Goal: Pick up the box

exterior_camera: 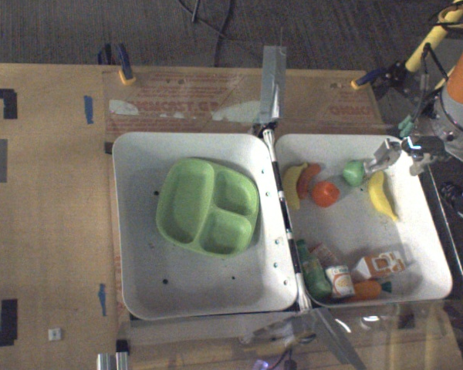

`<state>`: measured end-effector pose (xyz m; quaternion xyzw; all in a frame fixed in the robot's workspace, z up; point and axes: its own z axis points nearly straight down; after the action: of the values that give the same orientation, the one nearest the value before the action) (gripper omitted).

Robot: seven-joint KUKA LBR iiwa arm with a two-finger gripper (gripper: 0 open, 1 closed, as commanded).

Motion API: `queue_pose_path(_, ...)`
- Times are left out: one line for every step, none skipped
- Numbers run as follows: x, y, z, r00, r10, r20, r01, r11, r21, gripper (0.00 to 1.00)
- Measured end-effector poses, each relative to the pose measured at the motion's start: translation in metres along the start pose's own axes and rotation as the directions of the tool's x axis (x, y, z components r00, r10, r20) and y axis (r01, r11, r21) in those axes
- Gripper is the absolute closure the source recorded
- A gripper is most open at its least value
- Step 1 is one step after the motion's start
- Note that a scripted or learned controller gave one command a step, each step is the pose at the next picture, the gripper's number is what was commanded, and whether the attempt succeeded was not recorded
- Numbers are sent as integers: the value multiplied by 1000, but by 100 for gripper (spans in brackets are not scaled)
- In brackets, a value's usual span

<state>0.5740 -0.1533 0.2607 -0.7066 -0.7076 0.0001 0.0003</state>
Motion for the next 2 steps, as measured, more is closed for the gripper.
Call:
queue_pose_path(51,-49,160,997,-78,0,78,997,-1,0)
queue_pose_path(-58,-94,89,1000,-7,2,7,1000,-2,0)
